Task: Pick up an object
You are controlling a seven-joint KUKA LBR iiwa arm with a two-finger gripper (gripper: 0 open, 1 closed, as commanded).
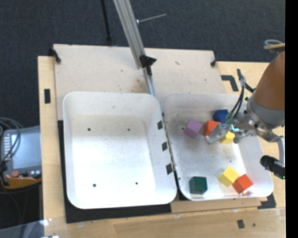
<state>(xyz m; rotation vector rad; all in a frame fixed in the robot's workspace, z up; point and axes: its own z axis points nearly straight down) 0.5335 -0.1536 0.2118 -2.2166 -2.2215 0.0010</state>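
Several small blocks lie in the right bin (188, 103): a purple block (193, 128), an orange block (210, 128), a blue block (220, 115), a small yellow block (228, 137), a green cube (198, 185), a larger yellow block (229, 176) and an orange-red block (243, 183). My gripper (219, 133) reaches in from the right and sits low among the orange, blue and small yellow blocks. Its metal parts overlap the orange and yellow ones.
The left bin (69, 148) stands beside the right one, their rims meeting at the middle. A slanted metal post (131, 31) rises behind the bins. A black cable runs along the arm (270, 90) at the right.
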